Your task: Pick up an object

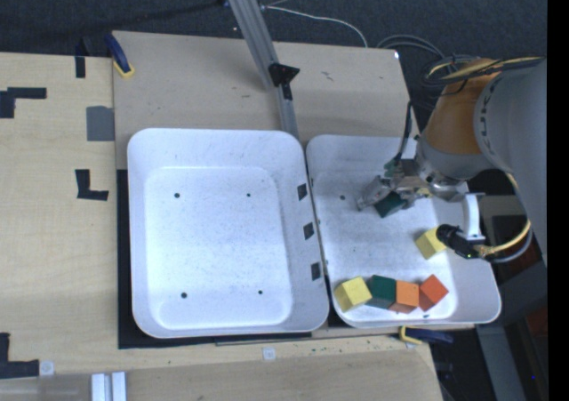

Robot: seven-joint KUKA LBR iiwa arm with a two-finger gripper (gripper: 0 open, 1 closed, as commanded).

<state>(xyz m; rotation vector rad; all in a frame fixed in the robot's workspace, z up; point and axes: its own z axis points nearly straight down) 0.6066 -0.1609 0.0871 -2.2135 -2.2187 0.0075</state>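
1. Dark carpet is seen behind a pale wooden bench, on which two shallow white bins are set side by side.
2. No objects are seen in the left bin.
3. All the blocks are carried by the right bin, into which the grey arm with its orange band is reached from the right.
4. The gripper is seen low over the middle of the right bin, nearer its far edge.
5. A dark green block is seen right at the fingertips. Whether it is clamped between the fingers or merely lies beneath them cannot be told; the state of the jaws cannot be told either.
6. A yellow block is seen lying alone near the right edge of the right bin.
7. Along the near edge of the right bin a row is noted: a second yellow block, a green block, an orange block and a red-orange block, packed closely.
8. Progress, as judged: the approach to the dark green block appears made; a secure grasp is not confirmed, and a lift clear of the bin floor is not evident. The closing, if not done, and the raising are judged to be left.
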